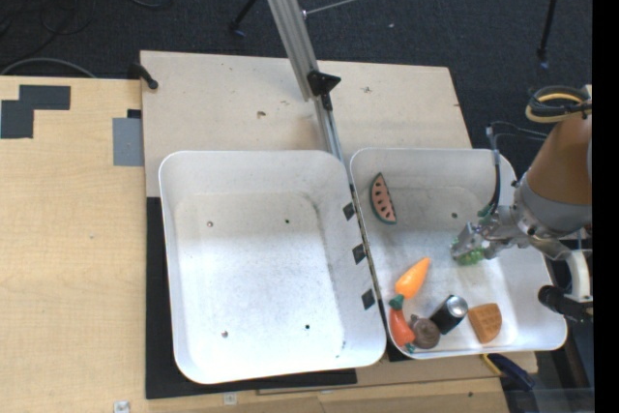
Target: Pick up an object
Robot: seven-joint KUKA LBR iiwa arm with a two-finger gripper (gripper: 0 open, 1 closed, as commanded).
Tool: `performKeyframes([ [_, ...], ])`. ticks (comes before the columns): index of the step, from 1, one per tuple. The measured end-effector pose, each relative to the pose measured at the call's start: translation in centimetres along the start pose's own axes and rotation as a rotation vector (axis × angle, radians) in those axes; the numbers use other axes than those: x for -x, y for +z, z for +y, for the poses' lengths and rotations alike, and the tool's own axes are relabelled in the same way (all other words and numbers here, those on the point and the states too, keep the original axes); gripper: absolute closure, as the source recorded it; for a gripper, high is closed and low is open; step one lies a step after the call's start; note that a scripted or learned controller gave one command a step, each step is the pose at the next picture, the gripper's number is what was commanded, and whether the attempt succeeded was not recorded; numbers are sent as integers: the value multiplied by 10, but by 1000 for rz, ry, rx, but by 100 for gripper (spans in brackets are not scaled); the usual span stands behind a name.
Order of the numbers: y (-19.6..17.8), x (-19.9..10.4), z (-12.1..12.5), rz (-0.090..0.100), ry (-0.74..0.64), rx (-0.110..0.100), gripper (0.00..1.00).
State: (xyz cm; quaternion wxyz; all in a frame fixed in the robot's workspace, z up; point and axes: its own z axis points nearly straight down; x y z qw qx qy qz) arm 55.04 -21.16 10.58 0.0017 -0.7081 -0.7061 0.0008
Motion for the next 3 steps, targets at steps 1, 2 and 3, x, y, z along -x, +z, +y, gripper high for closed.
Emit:
performKeyframes([
  [1,-44,0,6,-2,-4,5,100],
  [2,-100,-1,16,-3,-5,8,100],
  [3,-122,0,16,-2,-5,4,100],
])
